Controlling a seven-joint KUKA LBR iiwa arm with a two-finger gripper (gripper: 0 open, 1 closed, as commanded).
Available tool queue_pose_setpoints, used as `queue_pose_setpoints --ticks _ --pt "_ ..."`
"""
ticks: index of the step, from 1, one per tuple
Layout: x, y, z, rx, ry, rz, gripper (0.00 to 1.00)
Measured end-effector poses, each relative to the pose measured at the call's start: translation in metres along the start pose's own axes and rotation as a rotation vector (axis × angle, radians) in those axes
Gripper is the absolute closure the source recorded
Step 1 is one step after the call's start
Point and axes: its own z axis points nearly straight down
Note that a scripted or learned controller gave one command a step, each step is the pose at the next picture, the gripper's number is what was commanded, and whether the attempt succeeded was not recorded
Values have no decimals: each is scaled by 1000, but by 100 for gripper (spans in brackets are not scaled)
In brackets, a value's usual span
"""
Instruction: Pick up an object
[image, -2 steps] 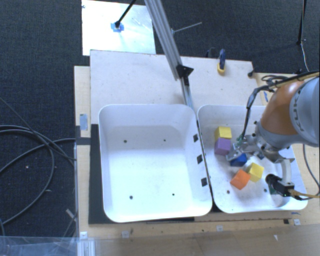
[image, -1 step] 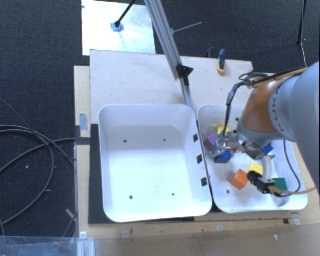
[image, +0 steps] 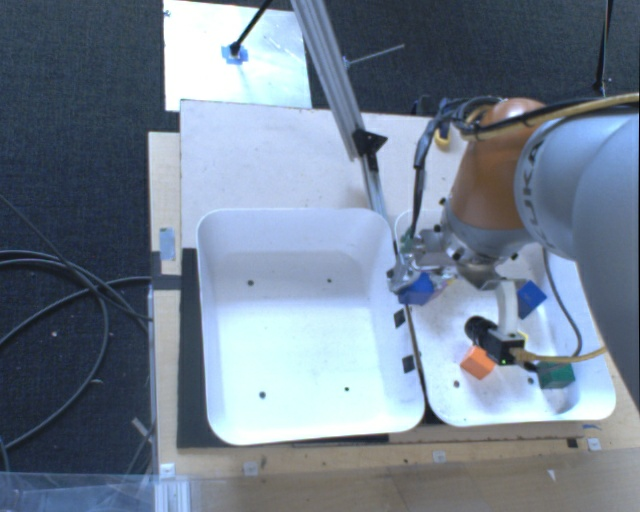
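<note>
Two shallow white bins sit side by side on the pale tabletop (image: 260, 150). The left bin (image: 300, 330) holds no blocks; four small dark dots mark its floor. The right bin (image: 455, 400) is partly covered by the one grey arm (image: 575, 170), which reaches in from the right with its orange band above the wrist.

There are four blocks in all: two blue, one orange and one green. The end effector (image: 415, 280) hangs over the left rim of the right bin, close to the seam between the two bins, and is pinched on the first blue block (image: 420, 290). This block sits between its two grey tips and overlaps the rim line. The second blue block (image: 531, 298) lies tilted on the floor of the right bin, well to the right of the first and under the arm. The orange block (image: 477, 364) rests nearer the front of that bin, toward its middle. The green block (image: 557, 376) lies near the bin's front right corner, apart from the orange one.
</note>
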Motion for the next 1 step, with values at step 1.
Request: queue_pose_setpoints --ticks 1 --pt "90 -55 5 11 1 -1 100"
